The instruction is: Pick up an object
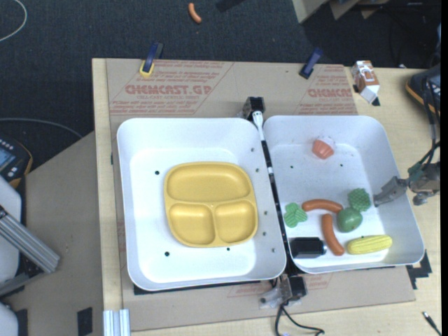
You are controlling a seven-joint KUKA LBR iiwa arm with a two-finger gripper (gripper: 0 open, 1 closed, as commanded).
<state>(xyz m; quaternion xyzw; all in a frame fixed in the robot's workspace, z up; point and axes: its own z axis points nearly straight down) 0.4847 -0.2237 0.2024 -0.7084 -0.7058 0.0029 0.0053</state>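
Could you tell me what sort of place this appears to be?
Probably a robotics lab: two white bins clamped to a cardboard-covered bench, toy food such as a corn cob, and loose cables.

Dark grey carpeted floor at the far side, small orange scrap lying on it, pale wooden bench top under brown printed cardboard sheet, thin white cable looping far left.

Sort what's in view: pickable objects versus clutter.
Job: two sausages, broccoli, green leaf, green ball, corn, black block, pink piece, end effector.
Clutter: yellow tray, clamps.
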